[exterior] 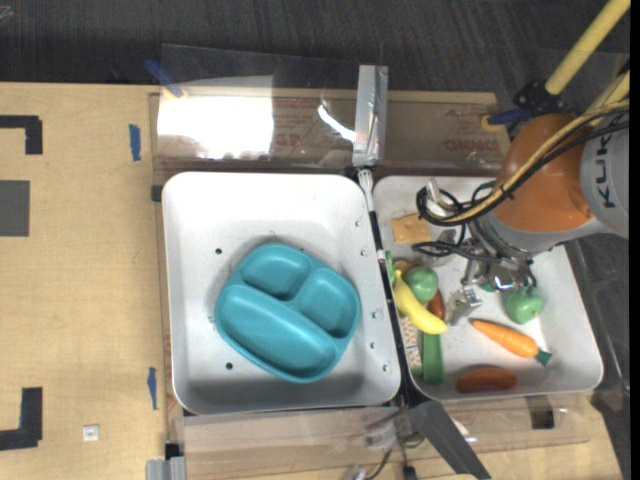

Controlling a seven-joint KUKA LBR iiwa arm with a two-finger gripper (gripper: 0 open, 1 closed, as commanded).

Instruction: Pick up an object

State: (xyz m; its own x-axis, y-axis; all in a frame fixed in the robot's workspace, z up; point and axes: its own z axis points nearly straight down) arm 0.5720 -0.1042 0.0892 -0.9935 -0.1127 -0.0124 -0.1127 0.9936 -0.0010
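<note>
The right bin [588, 353] holds several toy foods: a yellow banana [418, 311], a green round fruit [422, 284], a dark green cucumber [431, 357], an orange carrot [507, 338], a red-brown sausage [486, 378], a tan cracker [408, 229] and a pale green fruit [523, 308]. My gripper [478, 286] hangs low over the middle of this bin, between the banana and the pale green fruit, just above the carrot's thick end. Nothing is visibly held in it. Cables and the orange wrist band [545, 183] cover the bin's back part.
A teal divided plate [288, 310] lies in the left bin [200, 208]. A clear plastic sheet and a metal bracket [370, 113] stand behind the bins. A yellow pole [595, 33] slants at the top right. Bare wooden bench lies to the left.
</note>
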